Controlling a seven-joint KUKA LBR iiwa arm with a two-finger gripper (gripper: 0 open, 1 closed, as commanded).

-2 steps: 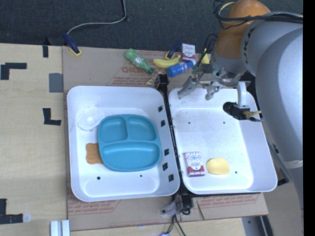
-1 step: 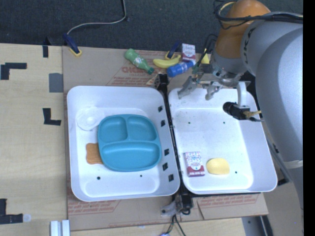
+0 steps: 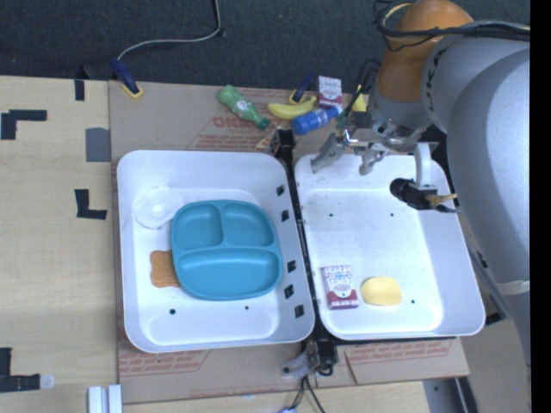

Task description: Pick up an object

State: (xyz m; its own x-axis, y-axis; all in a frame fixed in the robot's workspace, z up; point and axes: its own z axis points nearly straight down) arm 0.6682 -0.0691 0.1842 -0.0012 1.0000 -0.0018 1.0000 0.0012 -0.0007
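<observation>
In the right bin (image 3: 430,256) lie a small red and white carton (image 3: 339,286) and a yellow lemon-shaped object (image 3: 381,292), side by side near the front wall. My gripper (image 3: 349,159) hovers over the bin's far left corner, well behind both objects. Its two fingers (image 3: 325,157) are spread apart with nothing between them. The left bin (image 3: 142,317) holds a blue divided plate (image 3: 227,249), a clear cup (image 3: 153,206) and an orange-brown piece (image 3: 162,269) half tucked under the plate.
Behind the bins on the cardboard lie a green bottle (image 3: 242,107), a yellow banana (image 3: 290,108), a blue bottle (image 3: 312,120) and a small red and white box (image 3: 329,89). The arm's grey body (image 3: 491,144) overhangs the right bin's right side.
</observation>
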